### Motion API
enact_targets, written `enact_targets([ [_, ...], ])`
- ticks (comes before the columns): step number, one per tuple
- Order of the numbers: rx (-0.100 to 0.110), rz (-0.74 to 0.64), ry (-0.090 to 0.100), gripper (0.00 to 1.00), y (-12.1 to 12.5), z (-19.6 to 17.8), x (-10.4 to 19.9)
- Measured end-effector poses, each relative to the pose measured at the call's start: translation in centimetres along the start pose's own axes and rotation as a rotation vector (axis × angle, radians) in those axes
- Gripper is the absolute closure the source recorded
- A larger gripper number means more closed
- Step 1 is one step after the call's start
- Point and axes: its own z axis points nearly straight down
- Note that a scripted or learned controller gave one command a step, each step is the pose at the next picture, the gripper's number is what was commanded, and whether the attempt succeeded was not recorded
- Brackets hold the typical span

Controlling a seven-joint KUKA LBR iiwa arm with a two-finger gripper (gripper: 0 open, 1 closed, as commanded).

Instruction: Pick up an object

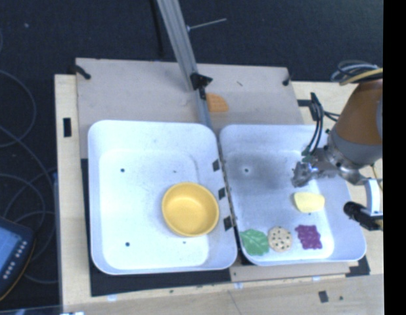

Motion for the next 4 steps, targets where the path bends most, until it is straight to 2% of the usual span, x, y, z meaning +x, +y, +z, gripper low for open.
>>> enact_targets([
  [1, -0.003, -0.009, -0.001, 1.00, 0.3, -6.5, -0.1],
  [2, 0.000, -0.010, 0.000, 1.00, 0.5, -10.0, -0.2],
  [4, 0.005, -0.014, 0.003, 1.00, 1.0, -11.1, 10.6],
])
